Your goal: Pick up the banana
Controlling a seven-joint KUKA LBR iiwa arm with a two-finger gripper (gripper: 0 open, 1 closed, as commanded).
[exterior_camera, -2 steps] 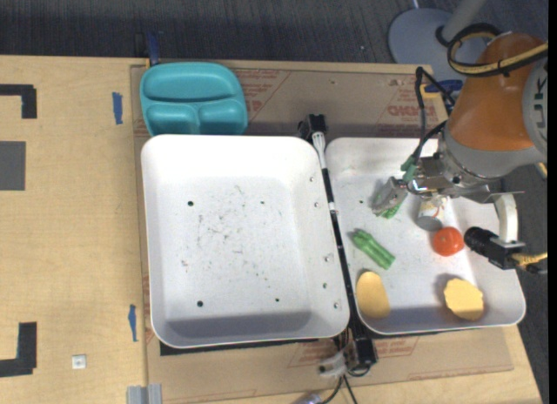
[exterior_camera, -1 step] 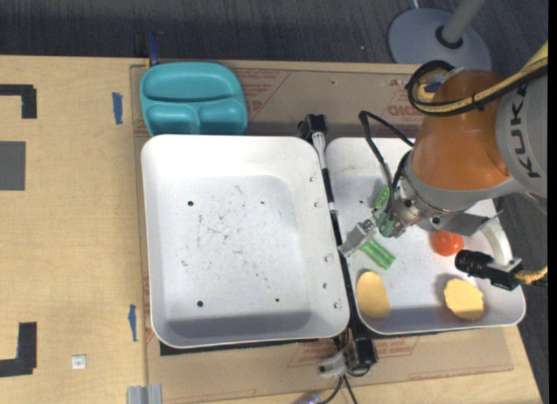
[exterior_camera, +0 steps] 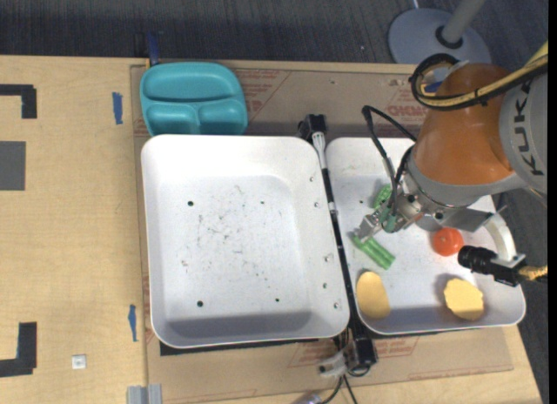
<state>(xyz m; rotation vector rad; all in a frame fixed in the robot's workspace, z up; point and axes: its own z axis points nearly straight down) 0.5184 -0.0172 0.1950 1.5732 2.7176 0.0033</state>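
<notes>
Hovers with the gripper low over the right bin, its grip too blurred to tell wide from narrow, just above a green piece. Risks closing on that green piece, or on the paler oval lump at the bin's front-left corner. Probably means, by banana, the bright yellow, stubby shape near the front-right corner, well apart from the gripper.

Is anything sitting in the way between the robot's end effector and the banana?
Yes. In the right bin, a green piece lies just below the end effector, between it and the nearer yellow piece, probably the banana.
</notes>
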